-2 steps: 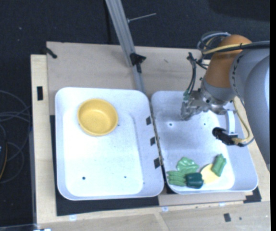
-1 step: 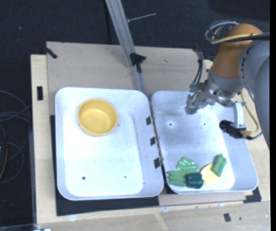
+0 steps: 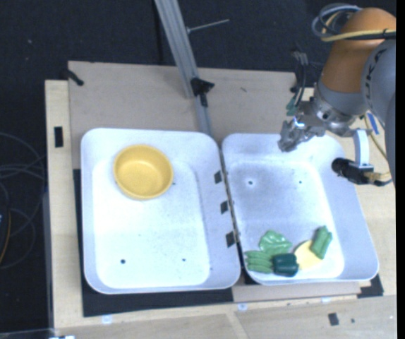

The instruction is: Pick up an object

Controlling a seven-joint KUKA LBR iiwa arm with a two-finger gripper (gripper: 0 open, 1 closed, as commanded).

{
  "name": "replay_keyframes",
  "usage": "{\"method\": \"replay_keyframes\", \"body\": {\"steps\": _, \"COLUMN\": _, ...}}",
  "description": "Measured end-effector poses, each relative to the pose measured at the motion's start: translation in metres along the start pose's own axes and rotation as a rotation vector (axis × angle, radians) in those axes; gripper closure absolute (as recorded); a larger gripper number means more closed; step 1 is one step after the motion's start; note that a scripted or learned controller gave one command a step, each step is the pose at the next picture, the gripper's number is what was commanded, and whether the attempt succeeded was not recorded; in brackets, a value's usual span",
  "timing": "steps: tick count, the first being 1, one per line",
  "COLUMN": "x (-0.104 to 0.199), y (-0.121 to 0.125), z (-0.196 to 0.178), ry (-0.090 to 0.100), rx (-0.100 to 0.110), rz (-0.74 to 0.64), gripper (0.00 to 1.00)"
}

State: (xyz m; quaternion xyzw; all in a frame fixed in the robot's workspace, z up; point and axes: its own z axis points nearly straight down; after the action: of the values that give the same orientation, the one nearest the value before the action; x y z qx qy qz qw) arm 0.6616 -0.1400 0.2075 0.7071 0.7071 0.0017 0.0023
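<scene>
Tool [image 3: 291, 141] is seen at the right bin's [image 3: 343, 210] far edge, jaw state cannot be told; green and yellow pile [image 3: 287, 253] is found diagonally opposite, at near edge.

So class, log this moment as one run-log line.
claw: over right bin's far edge | yellow bowl: left bin | green and yellow pieces: right bin, near corner

- I get even overhead light on the bench [image 3: 139, 83]; both white bins [image 3: 146, 217] read bright, nearly washed out.
- Surroundings fall to near black.
- Shadows are soft and short.
- Overall the picture is slightly soft and grainy, and small items at the right bin's near corner blur together.
</scene>
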Motion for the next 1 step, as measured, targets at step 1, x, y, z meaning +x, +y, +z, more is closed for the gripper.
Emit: {"method": "replay_keyframes", "body": {"steps": 1, "x": 0.0049, "y": 0.0009, "z": -0.0624, "ry": 0.0, "rx": -0.001, "rz": 0.0, "gripper": 1.0}}
